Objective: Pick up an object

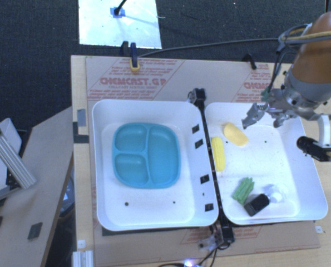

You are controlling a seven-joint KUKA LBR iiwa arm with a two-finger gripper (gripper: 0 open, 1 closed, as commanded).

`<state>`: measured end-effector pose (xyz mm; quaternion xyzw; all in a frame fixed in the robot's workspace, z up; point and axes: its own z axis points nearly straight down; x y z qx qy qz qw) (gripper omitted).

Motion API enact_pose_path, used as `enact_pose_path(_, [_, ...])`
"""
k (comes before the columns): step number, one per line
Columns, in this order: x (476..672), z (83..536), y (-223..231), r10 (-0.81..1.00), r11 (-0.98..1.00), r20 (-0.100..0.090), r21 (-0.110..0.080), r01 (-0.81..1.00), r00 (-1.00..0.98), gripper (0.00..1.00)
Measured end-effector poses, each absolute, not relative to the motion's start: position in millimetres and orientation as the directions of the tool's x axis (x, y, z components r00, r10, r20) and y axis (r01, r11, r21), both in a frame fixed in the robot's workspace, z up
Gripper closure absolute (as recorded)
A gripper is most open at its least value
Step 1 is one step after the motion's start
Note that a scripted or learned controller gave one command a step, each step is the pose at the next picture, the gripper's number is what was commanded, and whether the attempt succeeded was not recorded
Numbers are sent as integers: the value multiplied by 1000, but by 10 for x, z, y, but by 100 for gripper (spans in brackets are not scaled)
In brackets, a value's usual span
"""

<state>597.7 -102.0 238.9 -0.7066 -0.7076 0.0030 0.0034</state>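
Observation:
The right bin (299, 174) holds a yellow lemon-shaped piece (235, 134), a yellow corn cob (217, 153), a green piece (243, 189), a black block (257, 204) and a small whitish item (273, 192). My gripper (267, 117) hovers over the bin's far edge, just right of and above the lemon-shaped piece. It is open, with nothing between its fingers.
A blue divided plate (147, 153) lies in the left bin (107, 204). A black divider with clips (207, 160) runs between the bins. A black cylindrical part (314, 147) juts over the right bin's right rim. Cables cross the cardboard behind the bins.

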Motion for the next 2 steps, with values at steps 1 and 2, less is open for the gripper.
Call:
enact_pose_path(1, [5999, 2448, -1019, 1000, 3, 0, 1, 1000, -3, 0])
enact_pose_path(2, [6074, 1866, -975, 1000, 3, 0, -3, 1000, -3, 0])
